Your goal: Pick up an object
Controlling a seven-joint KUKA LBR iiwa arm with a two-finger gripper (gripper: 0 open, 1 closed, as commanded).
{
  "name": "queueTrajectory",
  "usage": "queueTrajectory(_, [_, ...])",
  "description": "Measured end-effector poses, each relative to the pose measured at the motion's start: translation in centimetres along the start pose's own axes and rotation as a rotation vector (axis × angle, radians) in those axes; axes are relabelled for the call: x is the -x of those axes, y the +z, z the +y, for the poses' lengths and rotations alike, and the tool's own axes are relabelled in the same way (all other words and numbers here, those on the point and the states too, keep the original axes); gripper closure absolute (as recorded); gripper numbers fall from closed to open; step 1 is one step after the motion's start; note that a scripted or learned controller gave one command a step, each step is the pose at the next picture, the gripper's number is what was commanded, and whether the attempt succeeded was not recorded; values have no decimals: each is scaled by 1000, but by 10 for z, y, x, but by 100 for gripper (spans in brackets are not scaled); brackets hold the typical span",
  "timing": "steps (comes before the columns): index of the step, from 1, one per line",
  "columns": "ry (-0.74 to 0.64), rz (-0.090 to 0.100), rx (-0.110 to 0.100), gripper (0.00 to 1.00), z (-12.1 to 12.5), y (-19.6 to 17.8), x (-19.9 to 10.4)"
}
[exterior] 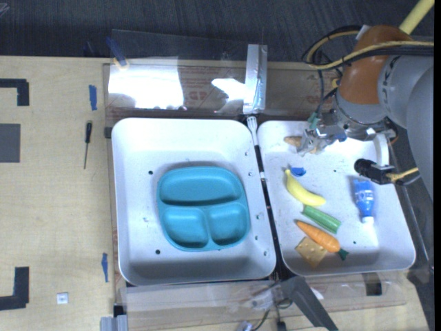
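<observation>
In the right bin (396, 250) lie a yellow banana (304, 190), a green vegetable piece (321, 218), an orange carrot (320, 236), a tan cracker-like piece (311, 252), a blue and white tube (364, 198) and a small blue bit (297, 172). A small tan object (294, 141) rests at the bin's far left corner. My gripper (315, 142) hangs low over the far end of this bin, just right of the tan object. Nothing shows between it and the bin floor.
The left bin (131, 150) holds a blue divided tray (202, 207). A metal divider rail (262, 185) separates the two bins. The arm's orange band (362, 81) and grey body cover the far right corner.
</observation>
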State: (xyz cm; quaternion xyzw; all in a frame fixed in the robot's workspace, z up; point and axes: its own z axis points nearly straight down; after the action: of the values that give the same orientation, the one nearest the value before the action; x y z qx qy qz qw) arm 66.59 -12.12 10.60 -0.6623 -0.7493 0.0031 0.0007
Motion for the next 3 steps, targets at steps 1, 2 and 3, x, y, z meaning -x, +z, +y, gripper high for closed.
queueTrajectory(1, [-48,1,16,100,7,-84,-33])
queueTrajectory(2, [-46,2,8,0,5,-80,-32])
queueTrajectory(3, [1,4,0,0,-72,-15,-35])
